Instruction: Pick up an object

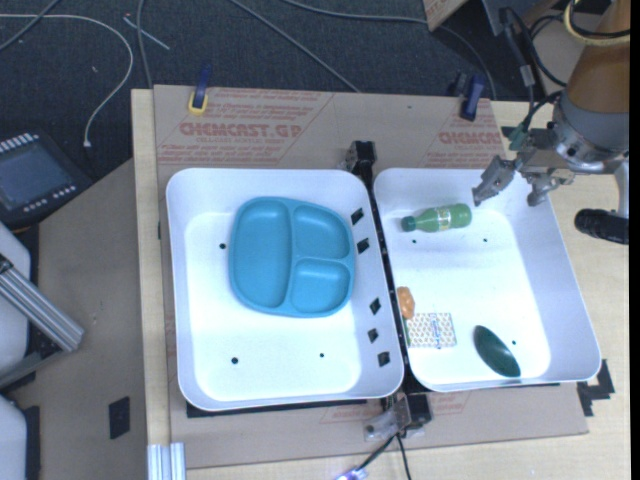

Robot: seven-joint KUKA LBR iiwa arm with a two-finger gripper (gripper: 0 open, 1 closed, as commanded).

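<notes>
A: Where was everything?
B: A blue divided plate (pixel 292 257) filled the left bin (pixel 190 298); the green bottle (pixel 438 218) lay far in the right bin (pixel 560 308).
A: The end effector (pixel 512 186)?
B: Open, empty, just right of the bottle. I judged the bottle might roll away.

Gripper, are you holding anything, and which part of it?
Nothing. The gripper hangs open over the right bin, just right of the green bottle, with nothing between its fingers.

I can read red print on the brown cardboard sheet (pixel 300 118) covering the surface: "CHEMCAST GP" at the far left, behind the left bin, and the same wording fainter at the far right. The smaller red lines around it are too blurred to read.
</notes>
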